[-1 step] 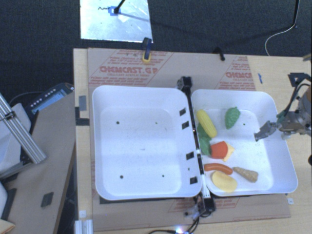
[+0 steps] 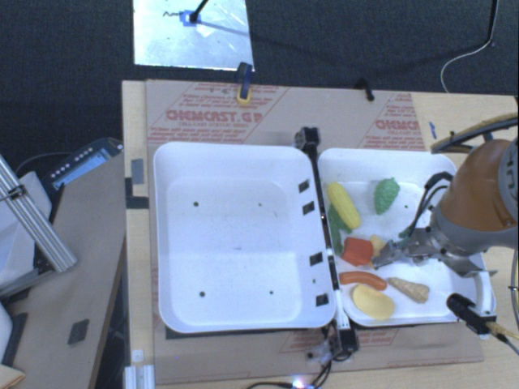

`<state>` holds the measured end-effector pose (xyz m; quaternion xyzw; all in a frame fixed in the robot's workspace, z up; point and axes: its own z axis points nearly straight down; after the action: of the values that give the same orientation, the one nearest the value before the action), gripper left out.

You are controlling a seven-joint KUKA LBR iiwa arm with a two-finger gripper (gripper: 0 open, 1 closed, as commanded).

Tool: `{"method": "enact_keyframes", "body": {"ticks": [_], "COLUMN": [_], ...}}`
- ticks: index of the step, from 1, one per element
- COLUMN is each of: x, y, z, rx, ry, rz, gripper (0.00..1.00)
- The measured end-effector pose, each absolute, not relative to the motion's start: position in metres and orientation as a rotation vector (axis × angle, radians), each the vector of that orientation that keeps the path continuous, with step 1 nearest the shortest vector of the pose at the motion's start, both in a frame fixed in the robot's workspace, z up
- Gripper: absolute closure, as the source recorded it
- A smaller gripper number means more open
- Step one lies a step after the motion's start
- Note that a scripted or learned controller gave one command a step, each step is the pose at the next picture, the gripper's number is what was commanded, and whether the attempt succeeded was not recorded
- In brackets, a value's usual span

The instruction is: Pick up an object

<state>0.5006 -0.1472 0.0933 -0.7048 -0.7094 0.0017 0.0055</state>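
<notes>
Inside your right bin [image 2: 357, 162] lie six toy foods: corn [image 2: 343, 205], a green pepper [image 2: 386, 194], a red block [image 2: 358, 251], a sausage [image 2: 362, 279], a yellow disc [image 2: 372, 301] and a tan wedge [image 2: 409, 288]. Your gripper [image 2: 388, 254] sits among them, its grip unreadable.

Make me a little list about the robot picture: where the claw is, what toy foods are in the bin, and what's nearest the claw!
claw: low in the right bin
arm: reaching in from the right
toy foods: yellow corn, green vegetable, red pepper, sausage, yellow round piece, beige piece
nearest the claw: red pepper
left bin: beside the right bin
</notes>
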Motion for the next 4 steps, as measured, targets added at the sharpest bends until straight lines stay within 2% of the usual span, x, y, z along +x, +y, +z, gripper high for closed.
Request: {"method": "enact_keyframes", "body": {"ticks": [1,2,3,4], "x": [0.516,0.517,0.602,0.610], "y": [-0.087,-0.092,-0.021,0.029], "z": [0.083,0.095,0.191,0.377], "rx": [-2.209,-2.219,-2.213,-2.219], "ry": [-2.230,-2.226,-2.245,-2.243], "rz": [-0.004,-0.003,-0.022,-0.027], "gripper": [0.00,1.00,1.00,1.00]}}
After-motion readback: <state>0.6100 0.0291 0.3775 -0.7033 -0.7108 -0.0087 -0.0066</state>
